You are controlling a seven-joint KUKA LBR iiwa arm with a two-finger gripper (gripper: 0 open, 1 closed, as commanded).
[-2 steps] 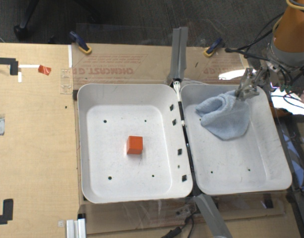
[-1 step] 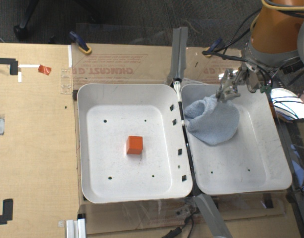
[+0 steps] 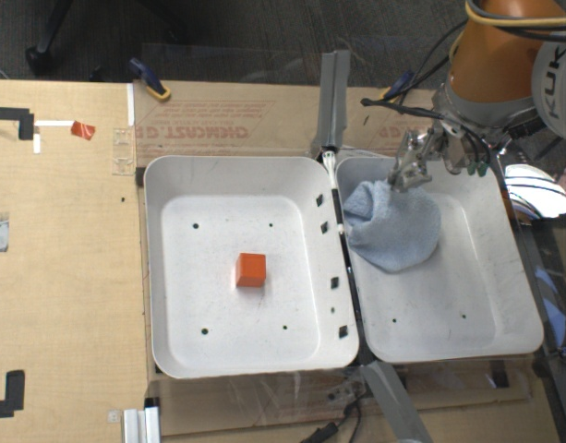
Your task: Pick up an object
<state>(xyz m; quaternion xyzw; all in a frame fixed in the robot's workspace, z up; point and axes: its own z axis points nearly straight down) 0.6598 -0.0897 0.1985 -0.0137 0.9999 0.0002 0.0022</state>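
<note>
A crumpled light-blue cloth [image 3: 395,229] lies in the right bin [image 3: 486,312], against its left wall and toward the back. My gripper [image 3: 405,175] hangs right at the cloth's upper edge, just below the grey wrist and the orange band. Its tip meets the cloth's top fold, and the contact is too small to make out. A small orange-red cube [image 3: 251,270] sits alone near the middle of the left bin [image 3: 186,340].
A grey divider post [image 3: 332,109] rises between the two bins at the back. Cardboard [image 3: 218,123] lies behind the left bin, and a wooden bench top [image 3: 61,275] spreads to the left. Cables trail around the arm at the upper right.
</note>
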